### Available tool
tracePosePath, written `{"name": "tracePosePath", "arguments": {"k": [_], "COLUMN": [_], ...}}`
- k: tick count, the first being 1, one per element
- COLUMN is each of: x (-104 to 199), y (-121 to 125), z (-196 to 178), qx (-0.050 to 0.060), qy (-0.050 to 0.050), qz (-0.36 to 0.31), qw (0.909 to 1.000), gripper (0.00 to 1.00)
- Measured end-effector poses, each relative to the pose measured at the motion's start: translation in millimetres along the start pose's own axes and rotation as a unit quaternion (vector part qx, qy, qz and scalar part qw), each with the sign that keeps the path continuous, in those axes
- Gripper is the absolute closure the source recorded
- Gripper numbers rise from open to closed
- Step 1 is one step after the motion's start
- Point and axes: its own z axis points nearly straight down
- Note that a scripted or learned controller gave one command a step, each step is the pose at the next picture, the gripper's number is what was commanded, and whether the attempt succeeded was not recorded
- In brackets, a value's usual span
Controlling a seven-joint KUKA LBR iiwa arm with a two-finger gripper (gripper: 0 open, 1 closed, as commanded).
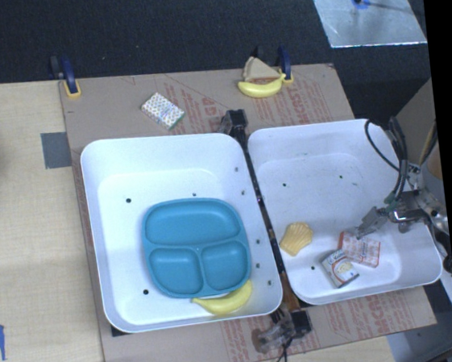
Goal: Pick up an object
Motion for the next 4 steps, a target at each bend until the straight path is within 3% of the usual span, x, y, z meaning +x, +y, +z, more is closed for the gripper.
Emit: {"name": "tracePosePath", "arguments": {"k": [1, 2, 3, 4], "x": [80, 59, -7, 65], "y": [36, -1, 62, 4], "z": [34, 46, -20, 2], "qx": [0.001, -0.005, -0.001, 0.001], "qy": [0.000, -0.002, 0.000, 0.001], "qz": [-0.002, -0.002, -0.001, -0.001], "qw": [1.0000, 1.0000, 1.0000, 1.0000], "gripper": [0.00, 0.00, 0.00, 0.00]}}
